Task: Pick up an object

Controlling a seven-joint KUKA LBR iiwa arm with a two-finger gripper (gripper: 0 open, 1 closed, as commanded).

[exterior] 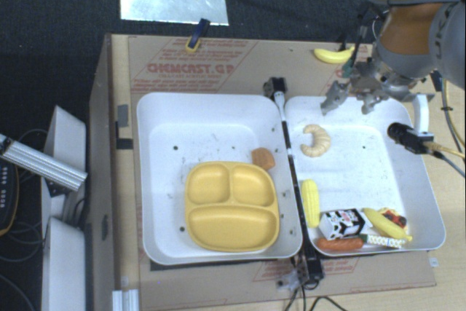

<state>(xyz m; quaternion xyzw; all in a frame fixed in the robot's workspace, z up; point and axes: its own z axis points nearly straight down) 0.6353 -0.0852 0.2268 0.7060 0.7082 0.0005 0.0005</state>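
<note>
My gripper hangs over the far edge of the right bin, with its two fingers spread open and nothing between them. A pale croissant lies just below and left of it, apart from the fingers. Along the bin's near side lie a yellow corn cob, a black-and-white carton, a banana and a red sausage.
The left bin holds a yellow divided plate and a small orange-brown piece near the divider. Another banana lies on the bench behind the right bin. A black fitting sits at the bin's right rim.
</note>
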